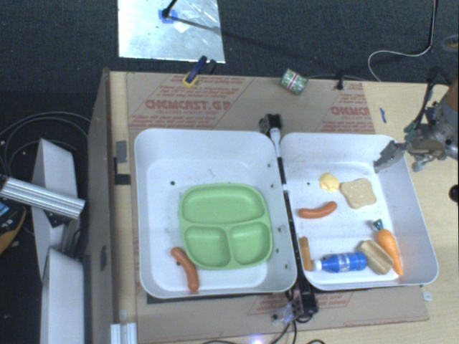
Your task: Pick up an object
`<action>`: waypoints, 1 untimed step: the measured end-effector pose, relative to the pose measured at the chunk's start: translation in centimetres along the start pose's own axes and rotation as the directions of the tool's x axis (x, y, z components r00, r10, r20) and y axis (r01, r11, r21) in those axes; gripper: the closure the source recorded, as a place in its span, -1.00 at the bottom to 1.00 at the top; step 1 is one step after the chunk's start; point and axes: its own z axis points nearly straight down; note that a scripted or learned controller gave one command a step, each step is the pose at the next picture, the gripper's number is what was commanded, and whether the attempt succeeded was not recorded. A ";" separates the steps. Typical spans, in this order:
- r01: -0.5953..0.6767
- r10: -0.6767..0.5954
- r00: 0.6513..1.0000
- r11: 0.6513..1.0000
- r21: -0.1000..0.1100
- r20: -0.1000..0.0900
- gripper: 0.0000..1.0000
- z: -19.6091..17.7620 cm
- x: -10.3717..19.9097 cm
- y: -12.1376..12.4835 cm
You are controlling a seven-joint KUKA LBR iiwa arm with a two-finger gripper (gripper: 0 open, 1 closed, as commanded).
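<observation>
My gripper (401,158) hangs over the far right corner of the right bin (358,149), open, with nothing between its fingers. Below it in that bin lie a slice of bread (358,192), a small yellow piece (328,182) and a red-orange sausage (317,210). Along the bin's near side are a carrot (389,246), a hot dog bun (375,256), a blue bottle (343,263) on its side and a thin orange stick (305,252). The bread is the closest item to the gripper, down and to its left.
The left bin (165,156) holds a green divided plate (225,224) and another sausage (186,267) by its near left corner. A black divider (281,178) runs between the bins. A small green can (293,81) and a clip (195,72) lie on the cardboard behind.
</observation>
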 end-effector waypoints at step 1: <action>-0.002 0.002 1.000 1.000 -0.001 0.001 -1.00 15.8 -1.3 -1.5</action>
